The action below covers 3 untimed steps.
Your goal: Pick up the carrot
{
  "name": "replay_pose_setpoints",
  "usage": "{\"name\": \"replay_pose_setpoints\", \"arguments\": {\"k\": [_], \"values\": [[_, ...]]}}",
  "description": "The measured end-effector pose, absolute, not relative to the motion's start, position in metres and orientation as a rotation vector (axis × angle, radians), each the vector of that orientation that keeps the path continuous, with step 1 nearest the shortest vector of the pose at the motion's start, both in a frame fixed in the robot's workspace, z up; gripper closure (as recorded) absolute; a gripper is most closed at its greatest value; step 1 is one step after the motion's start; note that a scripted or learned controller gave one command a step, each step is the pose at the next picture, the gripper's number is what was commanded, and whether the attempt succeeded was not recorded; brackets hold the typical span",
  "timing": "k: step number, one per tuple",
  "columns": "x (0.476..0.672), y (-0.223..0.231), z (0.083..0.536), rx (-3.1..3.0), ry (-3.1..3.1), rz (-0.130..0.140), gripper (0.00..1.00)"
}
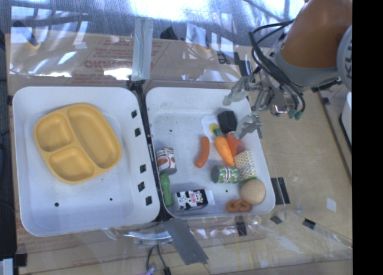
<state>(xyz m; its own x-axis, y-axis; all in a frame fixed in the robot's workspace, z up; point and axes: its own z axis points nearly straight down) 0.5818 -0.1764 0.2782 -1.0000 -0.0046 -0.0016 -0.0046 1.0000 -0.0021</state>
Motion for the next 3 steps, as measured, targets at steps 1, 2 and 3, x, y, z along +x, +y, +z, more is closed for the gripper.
{"name": "replay_pose_setpoints", "arguments": {"k": [1,2,3], "values": [[0.586,-0.203,0.186,0.051,3.151,0.003,0.0],[0.589,-0.208,0.092,-0.081,3.139,-0.001,0.0],[0.593,-0.207,0.106,-0.094,3.131,-0.005,1.0]]}}
